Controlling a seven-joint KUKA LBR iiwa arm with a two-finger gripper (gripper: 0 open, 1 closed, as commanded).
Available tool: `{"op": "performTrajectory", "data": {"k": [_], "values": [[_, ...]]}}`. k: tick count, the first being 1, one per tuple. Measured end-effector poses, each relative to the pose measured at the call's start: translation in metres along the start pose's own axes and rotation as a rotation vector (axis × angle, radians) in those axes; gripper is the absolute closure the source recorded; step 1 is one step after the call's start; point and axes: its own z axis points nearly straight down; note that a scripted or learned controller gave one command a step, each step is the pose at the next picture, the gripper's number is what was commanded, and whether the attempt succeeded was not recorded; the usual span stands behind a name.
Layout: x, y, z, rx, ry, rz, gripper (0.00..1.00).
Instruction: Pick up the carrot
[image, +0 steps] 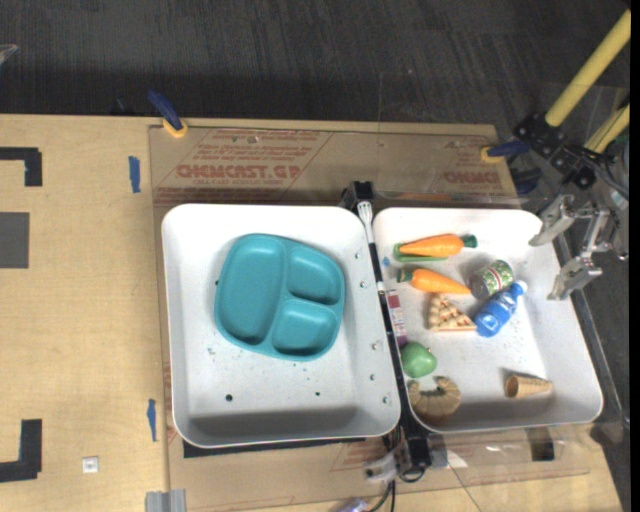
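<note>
Two orange carrots lie in the right bin (560, 350). The longer carrot (430, 246) has a green top and rests near the bin's far left. A shorter carrot (438, 281) lies just below it. My gripper (550, 262) hangs over the bin's upper right edge, well to the right of both carrots. Its two metal fingers (548, 229) stand apart, open, with nothing between them.
Beside the carrots are a small can (492, 277), a blue bottle (499, 309) and a waffle-like wedge (449, 314). Nearer the front lie a green fruit (419, 359), a brown item (436, 396) and a cone (526, 385). The left bin (190, 380) holds a teal divided plate (280, 295).
</note>
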Motion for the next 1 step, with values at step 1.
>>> {"op": "performTrajectory", "data": {"k": [1], "values": [[0.006,0.0144,0.1137,0.006,-0.025,-0.152,0.0]]}}
